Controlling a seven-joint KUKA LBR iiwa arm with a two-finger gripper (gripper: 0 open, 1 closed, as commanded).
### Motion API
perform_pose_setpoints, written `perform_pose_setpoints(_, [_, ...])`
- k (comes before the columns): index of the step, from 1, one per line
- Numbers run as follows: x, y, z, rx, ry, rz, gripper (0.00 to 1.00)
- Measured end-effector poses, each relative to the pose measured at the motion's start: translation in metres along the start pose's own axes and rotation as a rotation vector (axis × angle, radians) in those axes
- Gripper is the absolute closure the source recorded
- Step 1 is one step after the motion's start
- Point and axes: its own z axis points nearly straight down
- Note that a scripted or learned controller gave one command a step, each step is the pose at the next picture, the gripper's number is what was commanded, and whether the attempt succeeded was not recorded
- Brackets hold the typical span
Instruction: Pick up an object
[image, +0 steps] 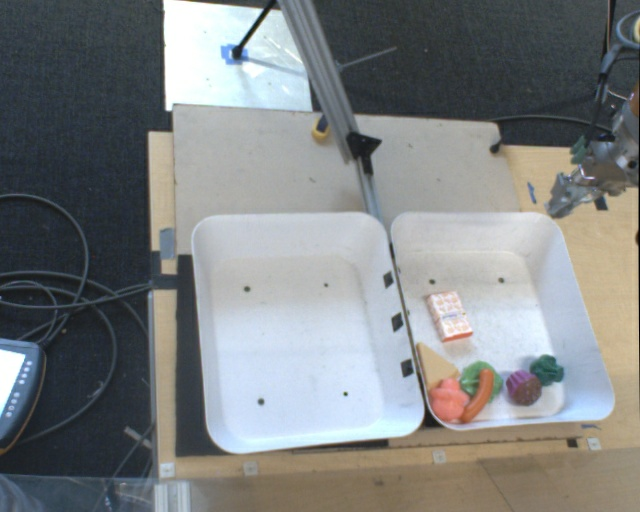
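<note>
**Gripper above the far right corner, toys in the near right corner**

While the gripper (562, 195) hangs over the bench just beyond the far right corner of the right bin (575, 275), nothing shows between its tips, and whether it is spread or closed cannot be told at this size. It sits apart from every toy, and the arm behind it enters at the right edge of the view.

Below it, in the middle of the right bin, lies a small box (449, 315) printed in orange and white, slightly turned. Nearer, a tan wedge (432, 360) rests against the bin's left wall. In the near right corner of that bin the remaining toys form a row: a pink-orange piece (448, 400) at the left, a green leafy piece (477, 375) just behind it, an orange carrot-like piece (479, 395) slanting across them, then a dark purple round piece (523, 388), and a dark green piece (547, 369) furthest right.

The left bin (215, 330) lies beside the right one, their rims meeting along the centre. A grey pole (325, 75) slants across the beige board (240, 160) at the far side. Black cables (60, 300) loop over the dark floor on the left.
</note>
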Motion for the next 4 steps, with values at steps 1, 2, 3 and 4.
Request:
perform_pose_setpoints(1, [0.0,0.001,-0.007,0.006,0.002,-0.001,1.0])
perform_pose_setpoints(2, [0.06,-0.004,-0.005,0.008,0.005,-0.005,1.0])
perform_pose_setpoints(3, [0.121,-0.011,-0.002,0.009,0.006,-0.006,1.0])
perform_pose_setpoints(4, [0.177,-0.028,-0.003,0.01,0.006,-0.005,1.0])
